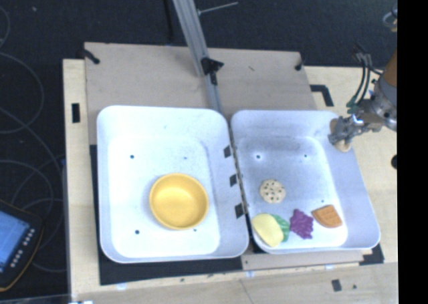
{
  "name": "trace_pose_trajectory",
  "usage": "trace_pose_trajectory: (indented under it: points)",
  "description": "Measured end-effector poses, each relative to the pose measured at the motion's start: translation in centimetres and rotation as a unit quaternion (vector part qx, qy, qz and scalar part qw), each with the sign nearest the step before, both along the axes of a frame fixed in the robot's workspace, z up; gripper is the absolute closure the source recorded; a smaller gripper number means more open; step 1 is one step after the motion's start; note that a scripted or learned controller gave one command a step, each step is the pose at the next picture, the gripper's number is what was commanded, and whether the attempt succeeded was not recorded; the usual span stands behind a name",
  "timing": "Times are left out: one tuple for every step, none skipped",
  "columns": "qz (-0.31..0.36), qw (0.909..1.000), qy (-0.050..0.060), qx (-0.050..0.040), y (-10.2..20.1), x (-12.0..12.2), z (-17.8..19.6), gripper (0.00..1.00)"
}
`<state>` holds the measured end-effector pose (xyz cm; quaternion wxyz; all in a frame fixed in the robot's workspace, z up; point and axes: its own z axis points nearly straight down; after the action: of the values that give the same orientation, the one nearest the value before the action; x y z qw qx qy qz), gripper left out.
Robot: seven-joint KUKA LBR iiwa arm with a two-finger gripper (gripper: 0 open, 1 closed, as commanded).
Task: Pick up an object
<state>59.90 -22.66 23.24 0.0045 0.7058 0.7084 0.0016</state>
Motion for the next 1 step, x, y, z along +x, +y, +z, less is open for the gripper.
trace_pose_trajectory:
  points:
    - [0.001, 1.0, 0.0, 0.0006, 0.88, 0.38, 5.56, 1.0]
